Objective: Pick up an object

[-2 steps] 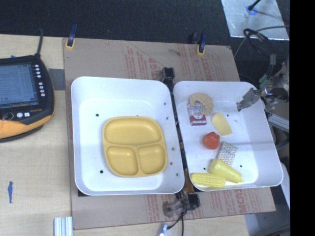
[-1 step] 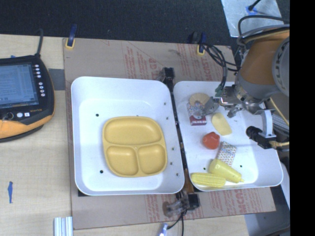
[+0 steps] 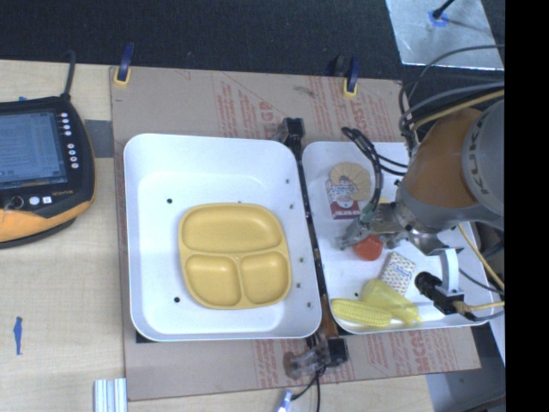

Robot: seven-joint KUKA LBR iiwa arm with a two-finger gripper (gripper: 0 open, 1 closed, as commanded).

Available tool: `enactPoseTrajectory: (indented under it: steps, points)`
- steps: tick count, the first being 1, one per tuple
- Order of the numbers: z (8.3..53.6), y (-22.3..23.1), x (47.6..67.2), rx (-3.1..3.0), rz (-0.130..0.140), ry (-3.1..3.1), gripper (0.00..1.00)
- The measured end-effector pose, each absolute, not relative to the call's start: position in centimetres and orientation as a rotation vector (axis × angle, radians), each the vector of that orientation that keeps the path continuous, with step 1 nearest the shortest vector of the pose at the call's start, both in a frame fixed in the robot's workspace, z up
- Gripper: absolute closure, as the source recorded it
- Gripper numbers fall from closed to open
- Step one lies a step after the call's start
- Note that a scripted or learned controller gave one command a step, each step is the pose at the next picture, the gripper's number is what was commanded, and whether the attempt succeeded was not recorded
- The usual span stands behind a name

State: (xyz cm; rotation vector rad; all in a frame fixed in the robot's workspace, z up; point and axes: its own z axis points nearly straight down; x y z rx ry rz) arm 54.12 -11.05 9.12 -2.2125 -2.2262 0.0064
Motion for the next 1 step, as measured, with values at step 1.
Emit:
enactPoseTrajectory:
  steps: [1]
  points:
    - [10.14, -11.17, 54.11, -2.208, 0.01, -2.23, 1.0]
